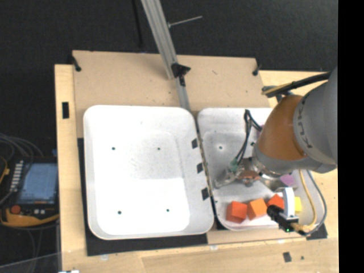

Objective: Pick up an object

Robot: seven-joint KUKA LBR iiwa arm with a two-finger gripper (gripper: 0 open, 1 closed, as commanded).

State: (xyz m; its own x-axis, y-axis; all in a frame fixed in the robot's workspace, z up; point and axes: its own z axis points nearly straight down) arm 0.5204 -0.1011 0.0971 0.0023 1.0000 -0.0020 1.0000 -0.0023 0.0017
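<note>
Left white bin (136,169) sits beside right white bin (219,129). Gripper (232,175) hangs low over right bin near the divider; how far open, can't tell. Orange block (237,211) lies apart toward the near edge, second orange block (257,207) touching it, pink piece (289,180) farther right.

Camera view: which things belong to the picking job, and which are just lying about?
Job: claw; orange blocks; pink piece; right bin.
Lying about: left bin; blue-screened handset; metal pole.
</note>
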